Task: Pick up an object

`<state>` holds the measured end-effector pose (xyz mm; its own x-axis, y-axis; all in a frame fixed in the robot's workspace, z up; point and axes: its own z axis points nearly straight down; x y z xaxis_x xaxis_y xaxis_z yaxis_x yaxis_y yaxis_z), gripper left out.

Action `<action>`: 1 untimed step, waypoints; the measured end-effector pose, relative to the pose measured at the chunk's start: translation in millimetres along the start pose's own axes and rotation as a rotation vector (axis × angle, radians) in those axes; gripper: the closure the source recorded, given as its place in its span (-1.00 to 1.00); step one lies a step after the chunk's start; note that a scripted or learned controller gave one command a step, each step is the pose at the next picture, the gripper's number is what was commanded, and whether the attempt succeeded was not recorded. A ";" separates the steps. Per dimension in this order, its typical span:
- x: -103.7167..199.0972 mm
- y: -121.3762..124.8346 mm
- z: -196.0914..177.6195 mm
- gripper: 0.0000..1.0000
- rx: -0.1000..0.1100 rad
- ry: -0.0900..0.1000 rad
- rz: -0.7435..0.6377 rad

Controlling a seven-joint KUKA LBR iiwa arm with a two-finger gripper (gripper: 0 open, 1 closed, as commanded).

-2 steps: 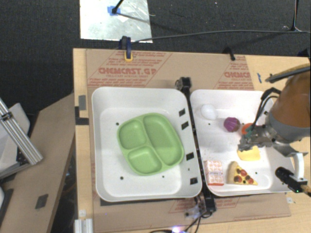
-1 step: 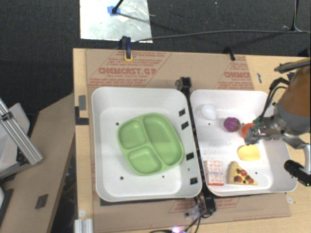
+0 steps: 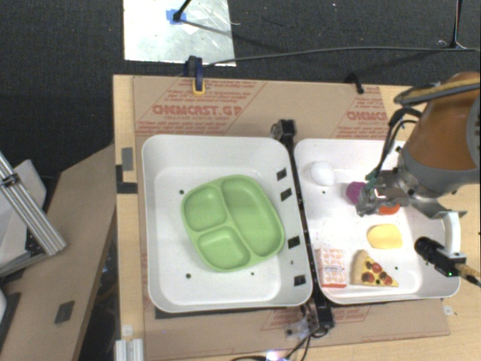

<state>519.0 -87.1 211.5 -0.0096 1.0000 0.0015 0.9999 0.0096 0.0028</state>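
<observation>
Two shallow white bins with rounded corners sit side by side on the surface (image 3: 124,201), over a brown printed board. The left bin (image 3: 161,171) holds a pale green plastic tray (image 3: 233,222), glossy, with three compartments, lying tilted. The right bin (image 3: 428,288) holds a smooth white ball (image 3: 322,174), a purple rounded object (image 3: 354,192), a yellow rounded lump (image 3: 385,236), a wedge-shaped pizza slice toy (image 3: 372,271) with red spots, and a flat rectangular packet (image 3: 332,267) printed in red. The hand (image 3: 373,199), dark metal, sits low in the right bin, just beside the purple object and above the yellow lump. Its opening cannot be told; nothing is seen between its parts.
</observation>
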 end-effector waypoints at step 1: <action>51.4 4.3 6.1 1.00 0.001 0.001 0.001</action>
<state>522.8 -35.6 205.5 -0.0090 1.0000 0.0025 1.0000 0.0090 0.0015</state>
